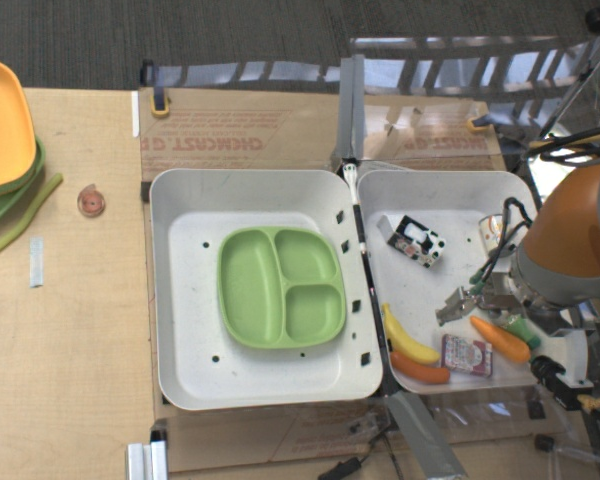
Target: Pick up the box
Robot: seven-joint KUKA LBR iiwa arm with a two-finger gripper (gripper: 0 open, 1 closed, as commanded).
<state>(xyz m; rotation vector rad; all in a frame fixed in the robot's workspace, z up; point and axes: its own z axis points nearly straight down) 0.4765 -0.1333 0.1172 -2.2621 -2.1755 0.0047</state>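
Gripper (458,308) fingers parted, empty, hovering over right bin (435,193); box (467,355) looks light, stiff, flat-lying, so probably best pinched across short edges.

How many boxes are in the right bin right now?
2: a black-and-white box lies toward the back of the right bin, and a small pink box sits at its front edge. The arm may hide more.

Two bins (170,298), one green plate (280,286)
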